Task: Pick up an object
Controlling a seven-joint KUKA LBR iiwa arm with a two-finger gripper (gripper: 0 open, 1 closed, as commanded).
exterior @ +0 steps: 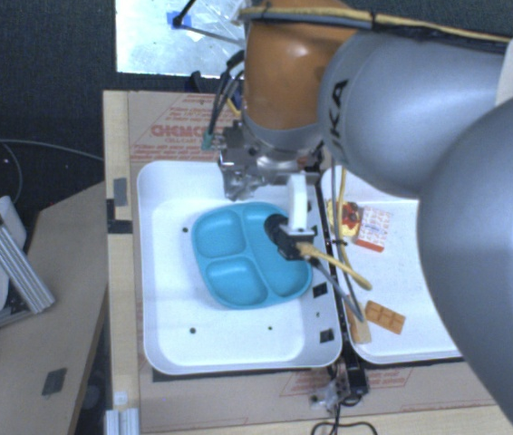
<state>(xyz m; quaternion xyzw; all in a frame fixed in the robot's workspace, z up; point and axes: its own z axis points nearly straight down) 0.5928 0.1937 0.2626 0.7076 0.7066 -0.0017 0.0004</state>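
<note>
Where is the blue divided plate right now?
In the camera view, the blue divided plate lies flat in the left bin, toward its right wall, across from the red-and-white packet in the right bin.

Light-blue plate [238, 265]; white bin [164, 243]; seemingly orange-brown block [385, 316].

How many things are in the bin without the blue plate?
2: a red-and-white packet further back, a brown block near the front. The arm may hide more.
</note>
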